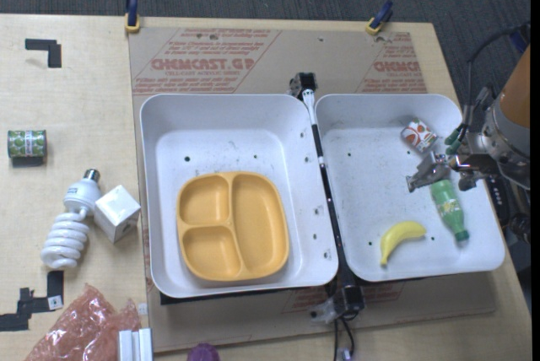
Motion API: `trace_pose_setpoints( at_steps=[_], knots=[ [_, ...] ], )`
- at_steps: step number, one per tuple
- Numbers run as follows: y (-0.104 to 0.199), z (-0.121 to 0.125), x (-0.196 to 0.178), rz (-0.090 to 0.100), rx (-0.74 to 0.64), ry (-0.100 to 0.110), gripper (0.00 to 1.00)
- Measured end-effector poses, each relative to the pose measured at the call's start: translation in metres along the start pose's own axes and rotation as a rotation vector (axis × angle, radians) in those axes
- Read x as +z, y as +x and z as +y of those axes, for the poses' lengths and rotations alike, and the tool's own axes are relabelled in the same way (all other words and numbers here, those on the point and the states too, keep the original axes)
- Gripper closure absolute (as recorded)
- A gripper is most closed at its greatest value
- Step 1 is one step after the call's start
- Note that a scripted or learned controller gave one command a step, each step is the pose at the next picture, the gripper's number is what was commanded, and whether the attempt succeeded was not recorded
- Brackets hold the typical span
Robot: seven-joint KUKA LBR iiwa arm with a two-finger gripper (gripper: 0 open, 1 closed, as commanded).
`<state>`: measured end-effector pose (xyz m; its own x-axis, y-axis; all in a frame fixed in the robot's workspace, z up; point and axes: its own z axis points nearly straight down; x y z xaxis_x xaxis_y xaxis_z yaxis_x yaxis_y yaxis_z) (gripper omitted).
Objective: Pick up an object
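Camera view: I see the end effector point(430, 174) low in the right bin point(371, 119), just over the top of the green bottle point(448, 210). I cannot tell its opening. A banana point(400, 239) lies near; a yellow plate point(232, 226) sits in the left bin point(160, 148).

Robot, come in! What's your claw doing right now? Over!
Gripper low in right bin, just above green bottle; nothing seen held. Banana and small can close by. Yellow tray in left bin.
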<state>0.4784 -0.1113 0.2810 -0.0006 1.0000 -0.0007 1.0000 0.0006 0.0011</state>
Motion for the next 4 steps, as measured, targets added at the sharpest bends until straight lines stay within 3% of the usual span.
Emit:
trace_pose_setpoints(
  at_steps=[1, 2, 3, 4],
  knots=[
    [-0.004, 0.103, 0.142, 0.0, 0.002, 0.001, 0.0],
    [0.01, 0.073, 0.189, 0.001, 0.003, 0.001, 0.0],
    [0.009, 0.074, 0.179, 0.0, 0.004, 0.0, 1.0],
    [-0.043, 0.068, 0.188, 0.0, 0.002, 0.0, 1.0]
  ],
)
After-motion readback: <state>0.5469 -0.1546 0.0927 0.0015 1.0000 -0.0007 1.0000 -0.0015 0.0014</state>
